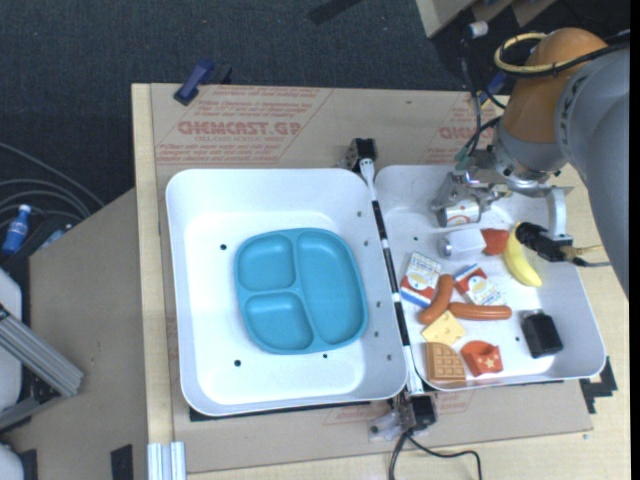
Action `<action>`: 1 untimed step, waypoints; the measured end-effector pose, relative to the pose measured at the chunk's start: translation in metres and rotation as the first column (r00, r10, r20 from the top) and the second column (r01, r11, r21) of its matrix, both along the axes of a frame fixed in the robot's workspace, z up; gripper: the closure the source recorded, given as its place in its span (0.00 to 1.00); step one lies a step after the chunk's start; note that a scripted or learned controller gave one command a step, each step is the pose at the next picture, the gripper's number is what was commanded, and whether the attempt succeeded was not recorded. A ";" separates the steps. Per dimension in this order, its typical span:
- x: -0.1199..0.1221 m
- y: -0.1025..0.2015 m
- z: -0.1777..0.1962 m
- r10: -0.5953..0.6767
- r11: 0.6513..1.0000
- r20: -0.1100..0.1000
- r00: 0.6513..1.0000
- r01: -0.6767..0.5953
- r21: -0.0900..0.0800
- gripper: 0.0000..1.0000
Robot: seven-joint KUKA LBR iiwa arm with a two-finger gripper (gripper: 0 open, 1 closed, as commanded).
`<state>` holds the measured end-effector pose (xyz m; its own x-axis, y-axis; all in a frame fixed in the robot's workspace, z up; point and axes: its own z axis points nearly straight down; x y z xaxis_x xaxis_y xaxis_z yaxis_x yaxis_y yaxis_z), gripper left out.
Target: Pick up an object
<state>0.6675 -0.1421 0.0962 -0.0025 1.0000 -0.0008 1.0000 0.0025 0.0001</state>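
Toy food fills the right bin [585, 313]: a banana [521, 258], two sausages [480, 312], a waffle [445, 362], a cheese slice [445, 330] and small packets [421, 269] whose print is too small to read. The gripper [460, 206] hangs over that bin's upper part, its finger state impossible to tell. The left bin [200, 268] holds a blue divided plate [299, 289], and the board [240, 128] behind reads "CHEMCAST GP".

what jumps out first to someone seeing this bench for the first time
The light blue divided plastic plate lying alone in the middle of the left white bin catches the eye first. Next is the heap of toy food in the right white bin: a yellow banana, two sausages and a waffle. The grey arm's two-finger gripper hangs over that bin's far end.
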 end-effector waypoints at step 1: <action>-0.036 0.029 0.110 -0.001 1.000 0.002 1.000 0.001 0.000 1.00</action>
